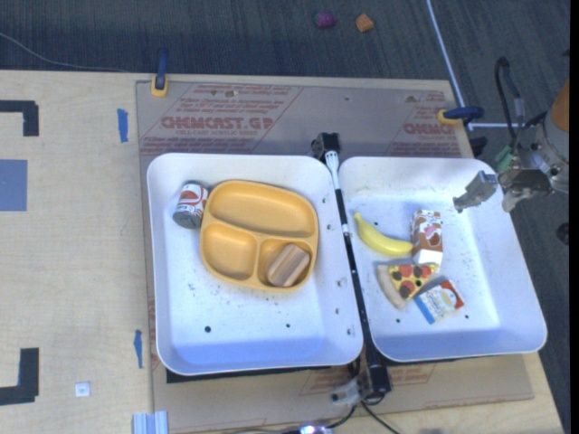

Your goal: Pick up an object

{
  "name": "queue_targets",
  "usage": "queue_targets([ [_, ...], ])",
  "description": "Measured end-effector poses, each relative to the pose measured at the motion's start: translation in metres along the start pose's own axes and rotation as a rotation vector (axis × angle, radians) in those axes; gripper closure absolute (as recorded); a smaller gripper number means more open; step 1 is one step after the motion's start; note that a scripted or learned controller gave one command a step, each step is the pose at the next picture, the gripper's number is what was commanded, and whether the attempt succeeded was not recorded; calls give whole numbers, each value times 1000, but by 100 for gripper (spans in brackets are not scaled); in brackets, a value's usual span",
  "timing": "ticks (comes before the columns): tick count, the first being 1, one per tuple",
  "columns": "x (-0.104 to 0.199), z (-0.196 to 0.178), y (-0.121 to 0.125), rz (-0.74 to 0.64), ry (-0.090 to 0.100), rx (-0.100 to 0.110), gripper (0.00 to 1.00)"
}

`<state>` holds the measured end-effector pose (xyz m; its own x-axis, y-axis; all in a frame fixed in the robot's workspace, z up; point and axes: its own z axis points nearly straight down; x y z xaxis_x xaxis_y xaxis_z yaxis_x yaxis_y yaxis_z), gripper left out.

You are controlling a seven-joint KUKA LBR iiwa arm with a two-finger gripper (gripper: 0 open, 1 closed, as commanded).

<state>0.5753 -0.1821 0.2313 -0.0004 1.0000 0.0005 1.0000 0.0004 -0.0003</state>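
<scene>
While nothing is gripped yet, right bin (516,306) holds the candidates: nearest a small packet (441,299), then pizza slice (404,280), carton (427,231), banana (381,238) farther left. All look light, rigid plastic toys; banana is smooth, curved, best pinched across its middle. Farthest, the claw (489,191) hovers at the bin's far right edge, fingers spread, holding nothing.
</scene>
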Motion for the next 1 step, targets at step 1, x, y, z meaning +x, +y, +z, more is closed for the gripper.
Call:
queue_targets([
  [1,4,118,-24,0,-2,-13,0],
])
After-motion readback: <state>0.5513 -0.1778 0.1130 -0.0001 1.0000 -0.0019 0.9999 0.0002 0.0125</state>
